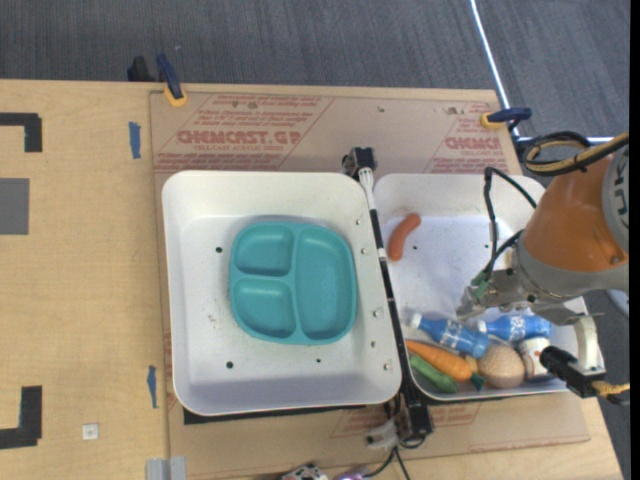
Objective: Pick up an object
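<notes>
The blue bottle (470, 333) lies on its side in the right-hand bin (450, 218), a blue plastic body with a white patch of label toward its right end, stretching from near the bin's lower middle out toward the right wall. Just below the bottle sits a cluster of other pieces: an orange carrot (445, 359) touching its underside, a green vegetable (432, 373) tucked under the carrot, and a tan, rounded potato-like piece (503, 367) just to the carrot's right (with a small white and red item beside it, too crowded to make out). Well above the bottle, near the bin's upper left, a reddish sausage (403, 235) lies alone on the white floor.

The gripper (487, 295) hangs directly over the bottle's middle, its dark tip just above or touching the blue body; I cannot tell whether it is spread or closed, since the wrist hides it. The arm's orange band (570, 228) rises up and right of the bottle.

Left of the bottle, across the divide, the left bin (190, 298) holds a teal divided plate (294, 280).
</notes>
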`<state>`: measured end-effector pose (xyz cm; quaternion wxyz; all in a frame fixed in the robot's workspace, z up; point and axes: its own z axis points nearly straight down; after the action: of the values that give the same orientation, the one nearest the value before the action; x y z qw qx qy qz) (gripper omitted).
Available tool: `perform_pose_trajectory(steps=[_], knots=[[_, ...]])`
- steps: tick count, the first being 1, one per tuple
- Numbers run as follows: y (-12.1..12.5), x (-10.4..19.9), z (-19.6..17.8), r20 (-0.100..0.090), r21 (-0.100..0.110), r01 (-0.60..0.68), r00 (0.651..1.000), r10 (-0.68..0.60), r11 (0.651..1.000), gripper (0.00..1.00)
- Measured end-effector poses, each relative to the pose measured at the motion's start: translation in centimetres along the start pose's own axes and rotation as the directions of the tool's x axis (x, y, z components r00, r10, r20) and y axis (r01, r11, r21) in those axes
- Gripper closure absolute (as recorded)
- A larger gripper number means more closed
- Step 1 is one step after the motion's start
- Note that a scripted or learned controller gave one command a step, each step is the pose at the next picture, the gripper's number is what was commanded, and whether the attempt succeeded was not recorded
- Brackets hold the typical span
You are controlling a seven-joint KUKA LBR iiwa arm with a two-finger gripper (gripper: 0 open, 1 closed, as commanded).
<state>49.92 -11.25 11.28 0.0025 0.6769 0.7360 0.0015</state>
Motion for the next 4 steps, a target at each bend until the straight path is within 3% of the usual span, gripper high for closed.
perform_pose_trajectory(steps=[1, 2, 3, 4], knots=[[0.0, 0.0, 0.0, 0.0, 0.0, 0.0, 1.0, 0.0, 1.0, 0.0], [5.5, 1.2, 2.3, 0.0, 0.005, -0.305, 0.952, 0.305, 0.952, 0.0], [11.5, -0.5, 2.7, 0.001, 0.001, -0.334, 0.943, 0.334, 0.943, 0.0], [16.3, -0.9, 2.7, 0.003, 0.031, -0.148, 0.989, 0.148, 0.989, 0.0]])
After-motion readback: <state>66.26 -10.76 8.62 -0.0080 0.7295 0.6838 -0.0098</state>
